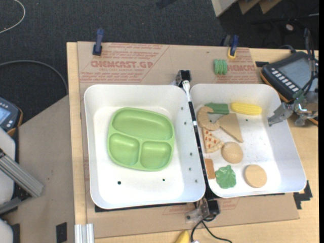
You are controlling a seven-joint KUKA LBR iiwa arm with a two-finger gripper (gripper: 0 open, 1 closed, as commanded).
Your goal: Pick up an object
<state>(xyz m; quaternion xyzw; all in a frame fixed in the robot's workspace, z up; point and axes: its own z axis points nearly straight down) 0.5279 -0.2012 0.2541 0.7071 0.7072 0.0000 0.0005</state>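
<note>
My tool (pixel 276 116) sits at the right bin (pixel 291 151) rim, its state indiscernible; I would target the isolated round cookie (pixel 255 175), descending vertically, clear of the broccoli (pixel 226 176).

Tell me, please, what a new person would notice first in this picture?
Probably the green divided plate, lying alone in the left bin. Next, the cluster of toy food in the right bin, with a yellow corn cob at its far side and a green broccoli piece near the front.
</note>
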